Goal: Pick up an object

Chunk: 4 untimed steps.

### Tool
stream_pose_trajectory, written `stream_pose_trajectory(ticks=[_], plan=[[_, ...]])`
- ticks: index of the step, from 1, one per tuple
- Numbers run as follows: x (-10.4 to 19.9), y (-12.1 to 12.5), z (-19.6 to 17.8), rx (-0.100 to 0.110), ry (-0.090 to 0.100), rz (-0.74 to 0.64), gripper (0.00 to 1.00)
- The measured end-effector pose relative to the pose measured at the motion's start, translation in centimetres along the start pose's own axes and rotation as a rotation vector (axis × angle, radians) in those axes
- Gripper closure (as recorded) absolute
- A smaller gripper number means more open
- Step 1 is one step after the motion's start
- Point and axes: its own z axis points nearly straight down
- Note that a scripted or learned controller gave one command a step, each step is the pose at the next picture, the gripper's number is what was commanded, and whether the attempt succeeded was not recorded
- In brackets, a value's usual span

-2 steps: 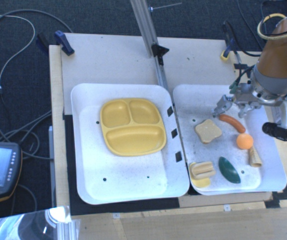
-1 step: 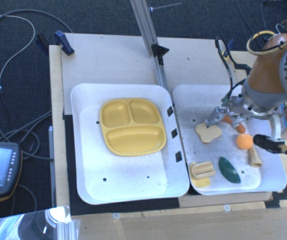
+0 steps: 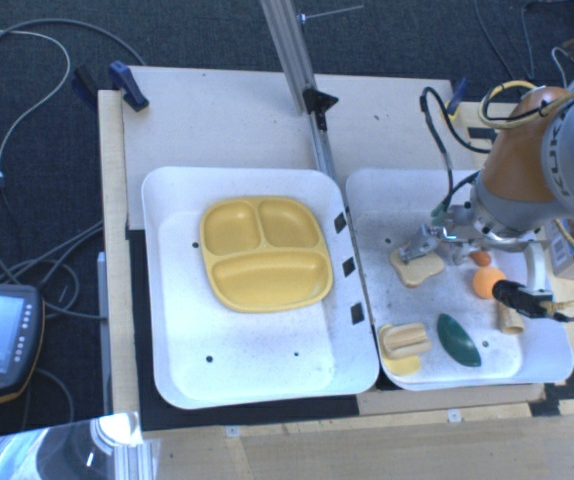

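Biggest first: bench (image 3: 217,118) carries two white bins side by side. Left bin (image 3: 182,368) holds a yellow divided plate (image 3: 264,251) w/ three compartments, lying near its back-left part, flat. Right bin (image 3: 387,193) holds the small stuff.

Arm (image 3: 532,163) reaches in over right bin's right edge. Gripper (image 3: 435,243) is low over the bin middle, right at a tan bread-slice toy (image 3: 417,267); looks like it's touching or just above the slice's back edge. Fingers: can't tell if spread or closed, too small and cluttered there, and no proof the slice sits between them.

Other items: green leaf-shaped piece (image 3: 458,338) near front edge; yellow-and-tan sandwich-like block (image 3: 404,345) at front-left corner; orange ball (image 3: 487,282) toward right edge, w/ a smaller orange bit (image 3: 480,258) just behind it; tan cylinder (image 3: 509,318) near front-right.

Step in hand, judged: closing on the bread slice. To do it well: centre fingers across the slice's narrow width, go down till tips nearly meet bin floor since the slice lies flat, close firmly, lift straight up. Risk: thin flat piece slips out or gets pushed aside.
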Motion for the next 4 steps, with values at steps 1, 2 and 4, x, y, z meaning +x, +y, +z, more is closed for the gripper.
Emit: stream_pose_trajectory(ticks=[1,2,4], plan=[[0.0,0.2,-1.3,-0.005,0.000,-0.001,1.00],[-0.1,0.8,-7.7,-0.010,-0.003,-0.002,1.00],[5.3,2.4,-10.8,-0.005,0.001,-0.008,1.00]])
